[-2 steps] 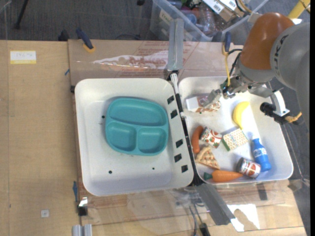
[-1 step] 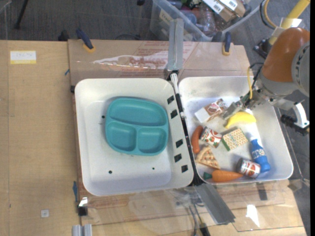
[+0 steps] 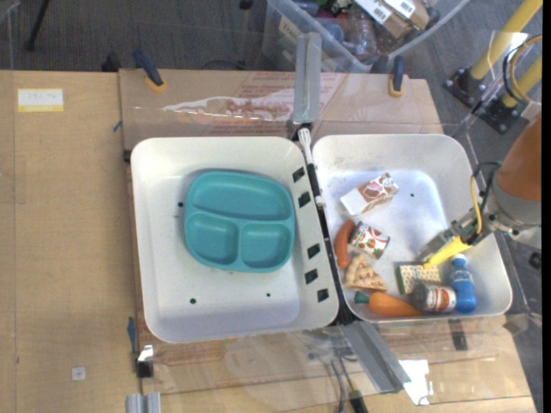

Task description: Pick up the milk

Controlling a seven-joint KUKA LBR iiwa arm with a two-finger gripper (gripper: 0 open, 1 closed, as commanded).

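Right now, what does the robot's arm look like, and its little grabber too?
The arm comes in from the right edge. The part I can see is rounded, with an orange band and grey below it. The gripper at its end is small and dark, with thin metal pieces. A yellow cable runs along beside it.

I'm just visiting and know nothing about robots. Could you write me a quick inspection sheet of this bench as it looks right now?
Surface: two white bins side by side, left bin, right bin.
Job's things: milk carton lying in the right bin, apart from the arm.
Clutter: teal divided plate in the left bin; carrot, blue bottle, small can, pizza slice in the right bin.
Grippers: gripper low over the right bin; finger state unclear.
Cables: yellow cable along the arm.
Surroundings: clear tub of spare items behind the bench.
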